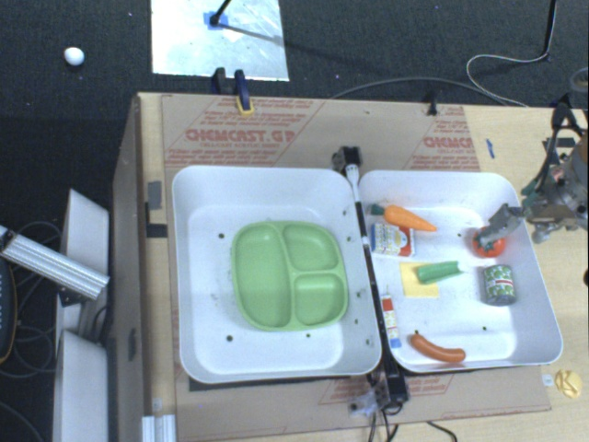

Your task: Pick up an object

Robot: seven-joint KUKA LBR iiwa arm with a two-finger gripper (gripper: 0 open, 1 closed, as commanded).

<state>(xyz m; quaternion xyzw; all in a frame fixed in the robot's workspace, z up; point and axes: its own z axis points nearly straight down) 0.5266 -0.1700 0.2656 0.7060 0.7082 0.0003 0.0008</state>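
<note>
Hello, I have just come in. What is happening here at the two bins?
A robot arm reaches in from the right and puts its gripper down at a small red object in the right bin. Nothing is lifted yet. A carrot, a sausage and a green can lie nearby; the left bin holds a green tray.

Green divided plate (289,275), orange carrot (409,217), yellow card (419,281), white bins (198,201).
</note>
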